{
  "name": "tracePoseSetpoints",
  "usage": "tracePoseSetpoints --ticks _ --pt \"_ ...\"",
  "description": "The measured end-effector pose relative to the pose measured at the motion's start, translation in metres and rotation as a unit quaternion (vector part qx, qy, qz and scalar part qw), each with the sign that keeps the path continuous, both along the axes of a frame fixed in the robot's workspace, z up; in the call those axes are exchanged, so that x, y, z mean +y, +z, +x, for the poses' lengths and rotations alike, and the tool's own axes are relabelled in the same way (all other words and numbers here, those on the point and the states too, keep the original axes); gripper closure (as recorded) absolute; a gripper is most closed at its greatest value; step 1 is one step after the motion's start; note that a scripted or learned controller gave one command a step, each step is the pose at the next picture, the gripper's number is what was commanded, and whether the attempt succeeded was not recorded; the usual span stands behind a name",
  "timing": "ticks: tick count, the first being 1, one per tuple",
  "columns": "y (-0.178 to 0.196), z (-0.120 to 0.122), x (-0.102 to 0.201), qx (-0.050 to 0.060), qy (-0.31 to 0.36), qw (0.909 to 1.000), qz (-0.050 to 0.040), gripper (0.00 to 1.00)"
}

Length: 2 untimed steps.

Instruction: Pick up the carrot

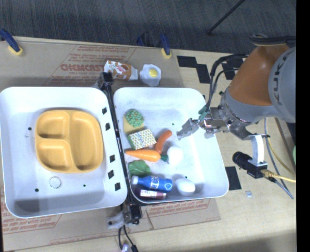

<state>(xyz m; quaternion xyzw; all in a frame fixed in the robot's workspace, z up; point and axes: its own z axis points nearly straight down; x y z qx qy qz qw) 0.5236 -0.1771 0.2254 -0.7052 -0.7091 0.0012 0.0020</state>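
The carrot (142,154) is a long orange piece lying nearly level in the middle of the right bin (210,164), with a green leafy piece (139,167) just below it. A shorter orange-red piece (163,139) leans at a slant right above it. My gripper (186,129) hangs over the right half of that bin, pointing left, up and to the right of the carrot and apart from it. Nothing shows in its grasp.
Around the carrot lie a green-topped cookie (134,118), a patterned square (142,138), two white eggs (174,154) (185,186) and a blue bottle (154,182). The left bin (13,109) holds a yellow divided tray (69,139). A small carton (118,70) sits behind the bins.
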Motion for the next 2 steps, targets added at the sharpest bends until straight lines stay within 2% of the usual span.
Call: tracePoseSetpoints --ticks 1,2 --pt "-0.1342 0.0084 0.0294 0.0 -0.037 0.9993 -0.0002 0.0" --pt "-0.1245 0.0082 0.0295 0.001 -0.034 0.9994 -0.0001 1.0"
